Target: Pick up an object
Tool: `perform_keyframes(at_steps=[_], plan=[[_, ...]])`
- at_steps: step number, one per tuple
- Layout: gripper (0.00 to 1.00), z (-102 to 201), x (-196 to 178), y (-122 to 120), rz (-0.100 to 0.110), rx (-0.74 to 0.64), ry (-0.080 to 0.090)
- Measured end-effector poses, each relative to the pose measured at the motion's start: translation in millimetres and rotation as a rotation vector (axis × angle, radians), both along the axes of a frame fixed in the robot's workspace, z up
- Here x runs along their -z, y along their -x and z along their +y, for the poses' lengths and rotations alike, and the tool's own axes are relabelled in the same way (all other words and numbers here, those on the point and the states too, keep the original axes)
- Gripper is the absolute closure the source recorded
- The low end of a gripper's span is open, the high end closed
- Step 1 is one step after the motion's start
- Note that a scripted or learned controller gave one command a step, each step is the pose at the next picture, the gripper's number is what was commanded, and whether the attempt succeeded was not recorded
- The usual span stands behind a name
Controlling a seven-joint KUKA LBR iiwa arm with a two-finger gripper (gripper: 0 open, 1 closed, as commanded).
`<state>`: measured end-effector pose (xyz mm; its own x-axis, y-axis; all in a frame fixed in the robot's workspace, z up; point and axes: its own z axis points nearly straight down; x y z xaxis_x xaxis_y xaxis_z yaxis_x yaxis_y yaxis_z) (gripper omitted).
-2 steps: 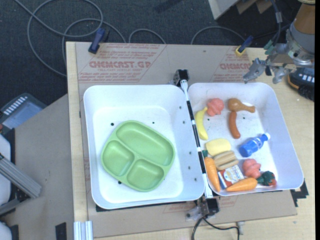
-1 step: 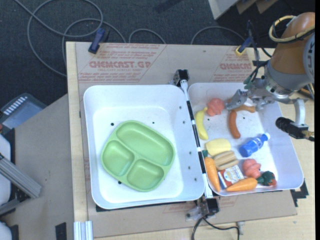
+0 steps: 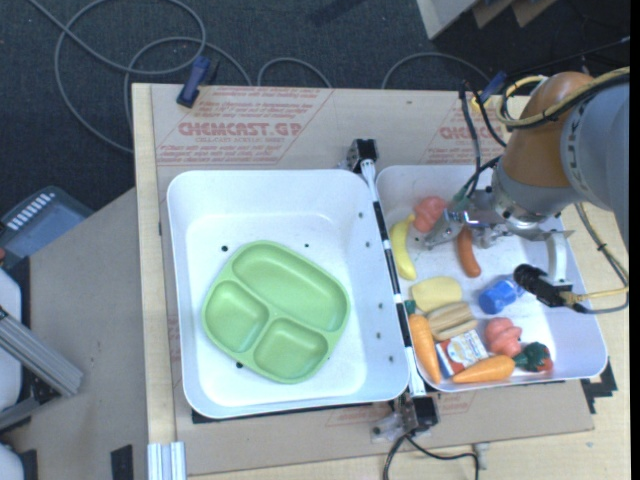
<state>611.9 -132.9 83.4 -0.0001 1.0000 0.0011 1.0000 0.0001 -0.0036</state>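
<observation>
Green comes first on the left: a three-compartment plate lies flat in the left bin, well away from the jaws and across the bins' shared divider from them.

Past that divider, the right bin holds the toy food. A yellow banana lies just to the left of the jaws, its long axis running up and down the view along the divider. A pinkish-red round piece sits right at the jaws on their left side, close enough that it may be touching. An orange-red sausage lies just below the jaws, long axis roughly up and down with a slight tilt. Further below are a pale yellow piece, a carrot and a blue piece.

The jaws hang low over the upper part of the right bin, beneath the grey wrist and its orange band. Whether they are spread or closed cannot be told from this slant, and nothing is plainly seen between them.

As a judgement, the likeliest target is the pinkish-red piece or the sausage, both nearest; the sausage would want a grip across its narrow width.
</observation>
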Motion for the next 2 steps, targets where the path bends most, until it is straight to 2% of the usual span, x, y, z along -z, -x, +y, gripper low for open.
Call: perform_keyframes(at_steps=[1,2], plan=[[1.00,-1,-12,-1,-0.005,0.000,0.001],[1.00,75,-103,33,-0.007,-0.002,0.000]])
